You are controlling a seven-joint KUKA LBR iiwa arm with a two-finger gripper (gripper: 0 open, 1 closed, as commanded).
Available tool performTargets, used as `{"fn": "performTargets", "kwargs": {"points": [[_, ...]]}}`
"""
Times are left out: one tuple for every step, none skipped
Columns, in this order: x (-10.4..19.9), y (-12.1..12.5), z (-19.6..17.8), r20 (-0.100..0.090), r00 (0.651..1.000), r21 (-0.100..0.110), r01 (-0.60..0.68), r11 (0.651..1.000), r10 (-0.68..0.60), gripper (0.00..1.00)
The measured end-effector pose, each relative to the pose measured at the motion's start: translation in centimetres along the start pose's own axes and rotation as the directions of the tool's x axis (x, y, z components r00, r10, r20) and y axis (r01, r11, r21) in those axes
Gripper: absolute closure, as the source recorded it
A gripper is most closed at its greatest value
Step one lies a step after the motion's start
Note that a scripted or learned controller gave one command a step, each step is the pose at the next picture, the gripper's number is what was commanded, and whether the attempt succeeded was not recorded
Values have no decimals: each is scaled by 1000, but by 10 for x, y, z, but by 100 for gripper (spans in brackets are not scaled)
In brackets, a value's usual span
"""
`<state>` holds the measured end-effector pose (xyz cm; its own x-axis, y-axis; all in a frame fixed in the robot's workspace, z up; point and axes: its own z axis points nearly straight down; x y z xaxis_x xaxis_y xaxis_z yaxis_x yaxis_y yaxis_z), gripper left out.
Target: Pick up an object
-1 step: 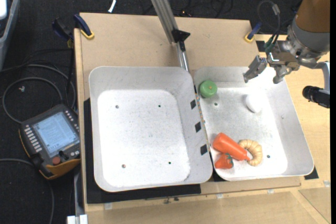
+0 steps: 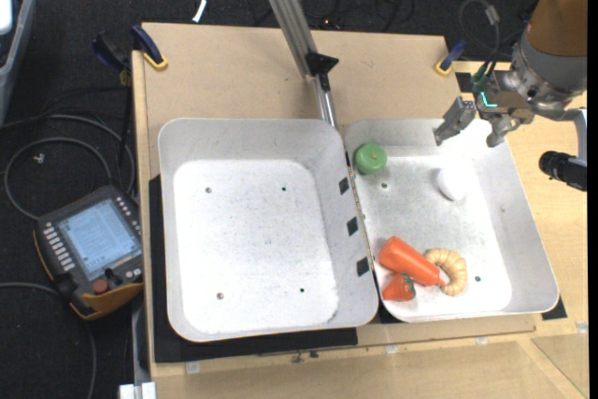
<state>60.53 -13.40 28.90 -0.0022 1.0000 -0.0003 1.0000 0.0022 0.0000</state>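
Camera view showing gripper [image 2: 475,126] hanging spread open, gripping nothing, just beyond white ball [image 2: 451,183] lying in right bin [image 2: 523,243]. Probably handling light, smooth, slippery; pinching across its middle.

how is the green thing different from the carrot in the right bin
The green round object is small, compact and sits alone at the right bin's upper left corner; the orange carrot is longer, tapered and lies slantwise near the front, touching a tan curved piece. Both lie in the same bin, near its left wall.
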Motion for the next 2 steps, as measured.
{"fn": "performTargets", "kwargs": {"points": [[2, -2, 64, -1, 1000, 7, -3, 1000, 3, 0], [-2, 2, 110, 0, 1000, 5, -3, 1000, 3, 0]]}}
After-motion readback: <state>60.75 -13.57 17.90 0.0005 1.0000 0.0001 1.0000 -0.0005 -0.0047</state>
